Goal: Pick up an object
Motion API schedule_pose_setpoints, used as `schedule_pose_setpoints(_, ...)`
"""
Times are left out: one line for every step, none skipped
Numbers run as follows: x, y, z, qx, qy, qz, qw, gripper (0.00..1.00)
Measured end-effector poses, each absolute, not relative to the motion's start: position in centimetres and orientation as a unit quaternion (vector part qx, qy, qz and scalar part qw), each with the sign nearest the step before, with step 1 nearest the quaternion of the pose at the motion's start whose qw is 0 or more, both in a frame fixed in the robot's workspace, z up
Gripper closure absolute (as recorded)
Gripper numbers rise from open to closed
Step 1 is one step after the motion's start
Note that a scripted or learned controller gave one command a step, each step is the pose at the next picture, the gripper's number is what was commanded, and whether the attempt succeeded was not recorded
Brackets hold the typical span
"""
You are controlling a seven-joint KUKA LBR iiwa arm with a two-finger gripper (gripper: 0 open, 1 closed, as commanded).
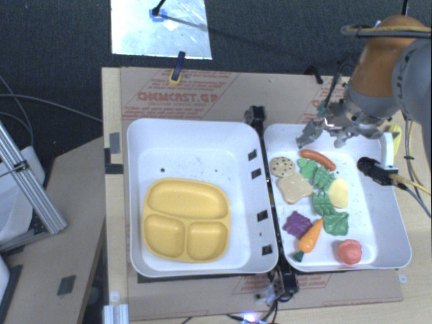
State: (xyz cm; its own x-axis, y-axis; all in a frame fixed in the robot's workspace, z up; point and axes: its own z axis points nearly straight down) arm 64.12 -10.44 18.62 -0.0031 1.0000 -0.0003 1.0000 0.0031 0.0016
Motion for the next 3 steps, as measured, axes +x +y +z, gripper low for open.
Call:
schedule_pose_setpoints(58.5,-14.1,10.5,0.708,0.706,-0.0022,-0.003,0.00)
schedule_pose_setpoints(58.9,-13.9,10.9,0.707,0.707,0.0005,0.001,0.00)
schedule_pose_setpoints(65.2,-10.9,8.6,0.704,0.710,0.0017,0.003,0.00)
